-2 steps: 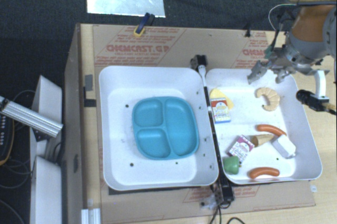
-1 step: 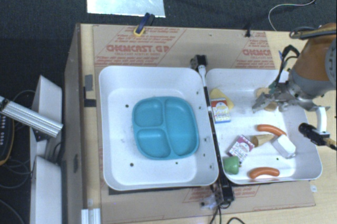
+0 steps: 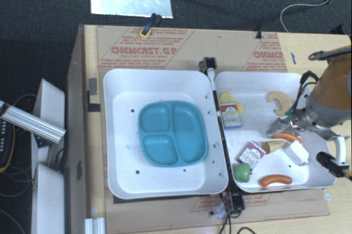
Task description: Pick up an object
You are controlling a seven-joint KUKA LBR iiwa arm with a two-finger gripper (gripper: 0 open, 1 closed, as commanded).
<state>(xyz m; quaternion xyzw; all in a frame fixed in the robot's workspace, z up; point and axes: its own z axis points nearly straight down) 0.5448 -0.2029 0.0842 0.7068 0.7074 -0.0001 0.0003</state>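
The right bin (image 3: 258, 87) holds several small toys. A tan croissant-shaped piece (image 3: 280, 99) lies near its far side. Along the left wall sit a yellow wedge (image 3: 227, 99) and a small red-and-white carton (image 3: 231, 116). Toward the front are a pink box (image 3: 251, 154), a green ball (image 3: 241, 172) and an orange sausage (image 3: 275, 179). My gripper (image 3: 284, 128) is low in the right half of this bin, directly over an orange carrot (image 3: 287, 138). A tan cone (image 3: 274, 146) and a white block (image 3: 297, 153) lie just in front of it. Nothing is visibly held.
The left bin (image 3: 121, 84) carries a blue divided plate (image 3: 172, 132). The arm's grey and orange body (image 3: 333, 92) covers the right bin's far right corner. A black part (image 3: 330, 162) of the arm overhangs the right rim. A divider rail (image 3: 217, 117) separates the bins.
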